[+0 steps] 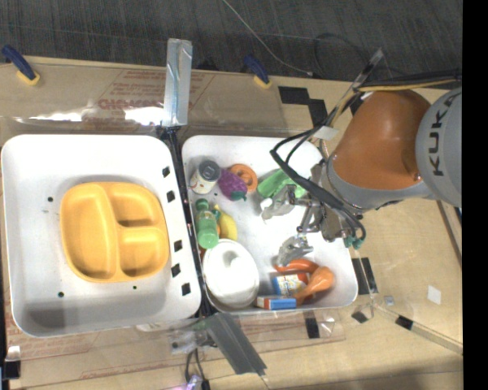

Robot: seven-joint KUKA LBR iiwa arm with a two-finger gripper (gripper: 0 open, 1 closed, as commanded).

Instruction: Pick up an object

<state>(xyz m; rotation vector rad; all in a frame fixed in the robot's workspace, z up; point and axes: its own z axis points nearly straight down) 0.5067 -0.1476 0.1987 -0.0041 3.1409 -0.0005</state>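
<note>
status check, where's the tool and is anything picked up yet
Tool low in right bin, nothing seen held. Orange toy and green toy close by. Yellow tray in left bin.

Grey arm (439, 149), orange band, black cables.

The arm (439, 149) reached in from the right side of the camera view, its grey body ending in a broad orange band (380, 140) above the wrist. Black cables looped out from the wrist toward the left. Below the band the wrist pointed down and to the left, and the gripper (294, 227) hung low, its metal fingers (275, 207) spread apart with a clear gap between them. Nothing sat between the fingers.
</note>
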